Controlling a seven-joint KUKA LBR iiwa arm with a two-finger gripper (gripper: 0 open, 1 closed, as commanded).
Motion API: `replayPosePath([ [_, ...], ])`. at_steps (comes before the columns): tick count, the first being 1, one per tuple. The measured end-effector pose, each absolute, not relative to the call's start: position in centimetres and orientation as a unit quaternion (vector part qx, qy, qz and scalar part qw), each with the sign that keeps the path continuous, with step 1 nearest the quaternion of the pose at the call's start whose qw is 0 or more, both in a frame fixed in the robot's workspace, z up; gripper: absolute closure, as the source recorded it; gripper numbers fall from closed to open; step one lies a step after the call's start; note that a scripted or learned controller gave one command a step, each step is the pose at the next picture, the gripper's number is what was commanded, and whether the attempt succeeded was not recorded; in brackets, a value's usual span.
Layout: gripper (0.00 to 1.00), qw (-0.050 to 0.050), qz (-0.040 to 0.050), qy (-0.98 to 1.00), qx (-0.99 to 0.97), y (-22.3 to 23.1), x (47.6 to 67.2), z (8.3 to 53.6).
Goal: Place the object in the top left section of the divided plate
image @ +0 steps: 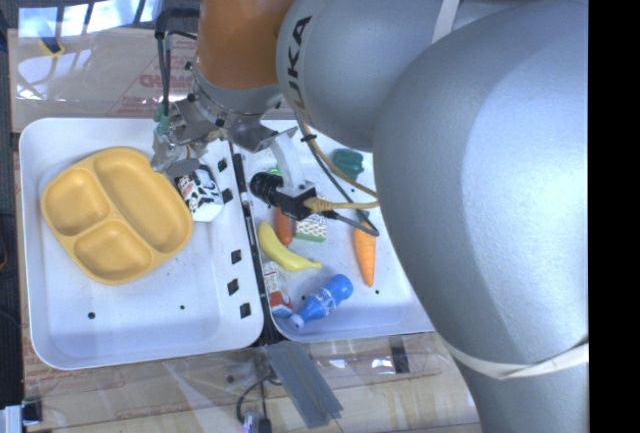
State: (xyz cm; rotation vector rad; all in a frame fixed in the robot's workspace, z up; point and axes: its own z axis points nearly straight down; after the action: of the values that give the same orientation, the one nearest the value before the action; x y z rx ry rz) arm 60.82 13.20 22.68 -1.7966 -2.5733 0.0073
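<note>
While your gripper (178,149) hangs at the divided plate's (115,213) right rim in the left bin (60,321), I cannot tell its fingers' state; a black-and-white object (203,193) lies beside.

This looks like a robotics lab, not a kitchen. A big grey industrial arm (470,121) with an orange band and bundled cables strapped along it leans over a tabletop (100,391) carrying two shallow white bins (60,321). One holds a yellow divided plate (112,211); the other holds toy food: a plastic banana (282,249), a carrot (365,256), and a blue bottle (325,299).
</note>
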Motion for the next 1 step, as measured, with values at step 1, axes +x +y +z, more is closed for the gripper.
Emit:
replayPosePath([
  [1,1.0,0.002,0.0023,-0.891,-0.454,18.96,58.04,22.24],
])
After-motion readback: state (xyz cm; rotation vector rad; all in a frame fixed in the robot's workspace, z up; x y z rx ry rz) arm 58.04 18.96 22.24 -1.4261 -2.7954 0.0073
